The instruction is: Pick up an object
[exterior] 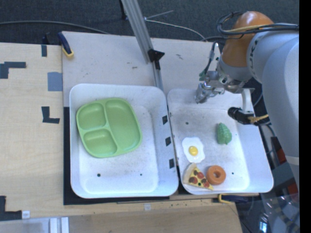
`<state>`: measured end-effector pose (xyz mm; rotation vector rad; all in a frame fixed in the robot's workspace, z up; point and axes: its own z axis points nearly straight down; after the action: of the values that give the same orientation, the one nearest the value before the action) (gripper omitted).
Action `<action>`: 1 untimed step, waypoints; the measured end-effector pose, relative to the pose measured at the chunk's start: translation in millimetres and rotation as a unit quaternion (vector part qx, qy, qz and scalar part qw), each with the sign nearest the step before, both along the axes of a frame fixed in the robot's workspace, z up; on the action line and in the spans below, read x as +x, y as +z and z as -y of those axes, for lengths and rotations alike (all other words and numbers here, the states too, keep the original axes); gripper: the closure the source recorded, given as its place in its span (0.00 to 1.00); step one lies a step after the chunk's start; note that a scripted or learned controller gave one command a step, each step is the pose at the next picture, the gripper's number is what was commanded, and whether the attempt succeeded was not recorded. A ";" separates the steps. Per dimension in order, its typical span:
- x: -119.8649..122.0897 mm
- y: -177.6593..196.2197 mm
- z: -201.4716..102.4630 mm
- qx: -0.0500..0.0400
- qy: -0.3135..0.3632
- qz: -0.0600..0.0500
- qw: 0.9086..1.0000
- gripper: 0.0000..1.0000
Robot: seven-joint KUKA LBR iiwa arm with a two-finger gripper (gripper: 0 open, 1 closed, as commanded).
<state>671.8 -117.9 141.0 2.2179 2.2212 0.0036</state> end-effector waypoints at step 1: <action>2.1 63.9 -3.6 0.000 0.000 0.001 1.000 1.00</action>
<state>673.9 -114.3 204.9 2.2154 2.2207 0.0061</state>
